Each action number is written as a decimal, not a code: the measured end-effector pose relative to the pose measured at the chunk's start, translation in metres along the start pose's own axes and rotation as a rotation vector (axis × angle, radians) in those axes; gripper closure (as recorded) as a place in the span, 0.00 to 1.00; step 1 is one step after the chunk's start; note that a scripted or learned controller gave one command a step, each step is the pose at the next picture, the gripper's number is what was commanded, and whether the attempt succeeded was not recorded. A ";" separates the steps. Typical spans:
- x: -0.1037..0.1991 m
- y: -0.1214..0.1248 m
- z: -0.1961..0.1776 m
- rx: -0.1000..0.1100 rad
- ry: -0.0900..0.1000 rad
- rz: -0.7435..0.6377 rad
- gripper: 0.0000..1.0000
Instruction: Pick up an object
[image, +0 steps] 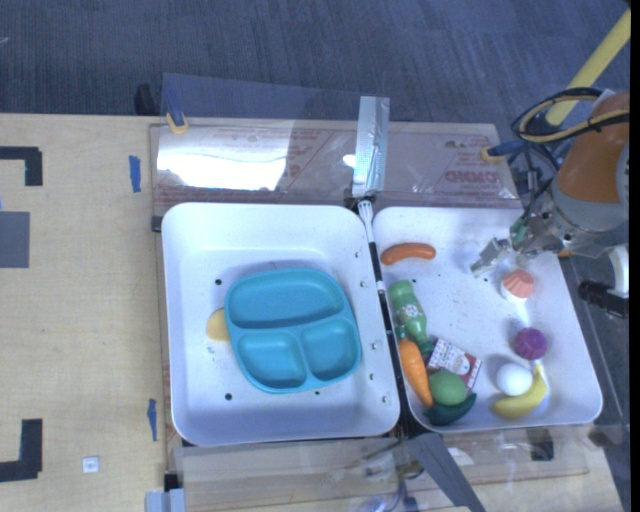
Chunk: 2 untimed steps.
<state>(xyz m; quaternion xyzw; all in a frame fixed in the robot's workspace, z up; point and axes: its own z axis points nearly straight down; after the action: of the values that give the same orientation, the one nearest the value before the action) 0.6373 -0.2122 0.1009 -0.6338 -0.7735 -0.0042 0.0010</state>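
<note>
Two bins. My gripper (497, 256) sits upper right of frame over the right bin (585, 345), fingers spread, nothing between them. Pink object (518, 285) lies just below-right of it, sausage (408, 253) to its left.

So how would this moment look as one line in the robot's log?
phase: reaching | end effector: over right bin, beside pink item | holding: nothing seen | left bin: blue tray

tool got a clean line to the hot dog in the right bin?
Probably yes. The hot dog lies alone on bare floor of the right bin, with nothing between it and the tool beside it.
</note>
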 end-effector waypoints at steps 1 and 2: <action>0.013 -0.065 0.011 0.003 0.009 0.046 0.00; 0.025 -0.018 0.015 -0.001 -0.009 0.103 0.00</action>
<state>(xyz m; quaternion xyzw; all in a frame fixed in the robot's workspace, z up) 0.6153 -0.1911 0.0856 -0.6727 -0.7399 -0.0019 -0.0025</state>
